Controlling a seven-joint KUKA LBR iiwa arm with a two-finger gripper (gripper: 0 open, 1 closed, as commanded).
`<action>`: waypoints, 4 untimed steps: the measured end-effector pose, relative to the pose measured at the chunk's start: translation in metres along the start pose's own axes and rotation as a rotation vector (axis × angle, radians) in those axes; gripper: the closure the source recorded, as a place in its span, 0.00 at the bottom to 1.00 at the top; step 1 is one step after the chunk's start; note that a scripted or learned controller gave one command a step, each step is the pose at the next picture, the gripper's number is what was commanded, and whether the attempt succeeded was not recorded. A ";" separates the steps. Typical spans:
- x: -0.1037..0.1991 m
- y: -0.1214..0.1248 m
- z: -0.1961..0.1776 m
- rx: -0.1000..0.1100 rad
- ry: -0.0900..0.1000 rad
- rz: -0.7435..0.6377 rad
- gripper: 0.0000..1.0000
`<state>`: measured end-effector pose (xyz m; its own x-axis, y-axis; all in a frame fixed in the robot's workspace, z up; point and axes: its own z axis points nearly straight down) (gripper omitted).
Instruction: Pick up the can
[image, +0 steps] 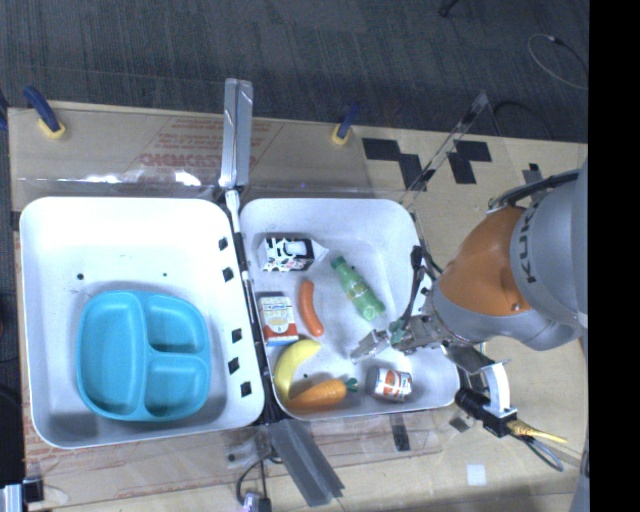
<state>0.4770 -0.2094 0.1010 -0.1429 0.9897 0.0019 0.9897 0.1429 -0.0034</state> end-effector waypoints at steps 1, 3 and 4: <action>0.000 0.000 0.010 0.000 0.001 -0.009 0.00; 0.000 0.000 -0.001 0.000 0.001 -0.014 0.00; 0.006 0.007 0.010 0.000 0.001 -0.022 0.00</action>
<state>0.4827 -0.2027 0.0912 -0.1650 0.9863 0.0029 0.9863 0.1650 -0.0036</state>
